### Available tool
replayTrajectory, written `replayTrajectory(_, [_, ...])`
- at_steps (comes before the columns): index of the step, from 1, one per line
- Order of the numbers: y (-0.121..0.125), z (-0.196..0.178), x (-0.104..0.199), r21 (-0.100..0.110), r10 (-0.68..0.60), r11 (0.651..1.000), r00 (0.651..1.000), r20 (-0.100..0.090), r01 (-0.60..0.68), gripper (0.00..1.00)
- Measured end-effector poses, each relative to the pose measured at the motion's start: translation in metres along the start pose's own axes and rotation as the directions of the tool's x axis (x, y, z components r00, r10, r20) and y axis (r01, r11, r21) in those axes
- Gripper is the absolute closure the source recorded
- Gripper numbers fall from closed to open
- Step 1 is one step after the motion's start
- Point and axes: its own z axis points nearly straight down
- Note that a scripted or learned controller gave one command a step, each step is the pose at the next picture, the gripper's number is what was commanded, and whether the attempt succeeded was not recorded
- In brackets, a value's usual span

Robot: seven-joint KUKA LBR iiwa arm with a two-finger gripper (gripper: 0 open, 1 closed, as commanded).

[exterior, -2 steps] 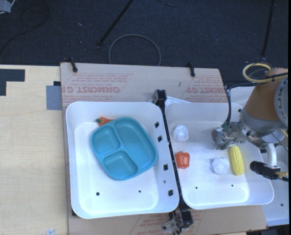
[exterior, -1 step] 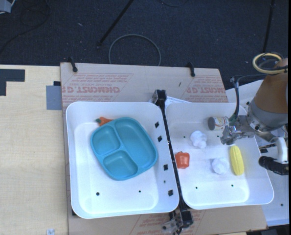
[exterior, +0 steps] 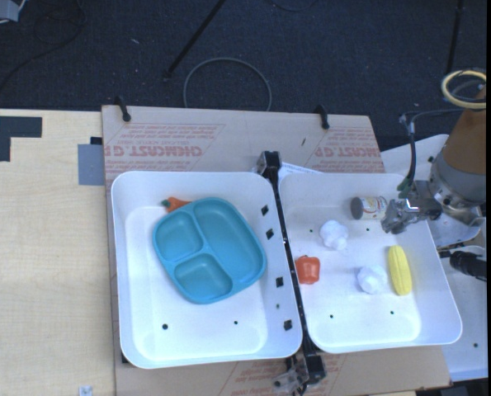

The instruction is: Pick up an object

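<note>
At the right of the frame we see the gripper point(exterior: 399, 214) low over the right bin point(exterior: 431, 328), just beside a small can point(exterior: 367, 207); whether its jaws are apart, we cannot tell. A yellow corn cob point(exterior: 399, 270) lies just below it.

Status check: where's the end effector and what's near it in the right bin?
End effector low at right bin's far right edge, grip state unclear. Small grey-capped jar lying just beside it. Yellow corn cob nearby; nothing blocking.
</note>
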Motion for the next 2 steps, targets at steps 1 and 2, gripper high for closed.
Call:
replayTrajectory(1, [0.001, -0.027, -0.001, 0.001, 0.000, 1.000, 1.000, 0.000, 0.000, 1.00])
replayTrajectory(2, [0.002, -0.038, 0.051, 0.004, -0.003, 1.000, 1.000, -0.004, 0.003, 1.00])
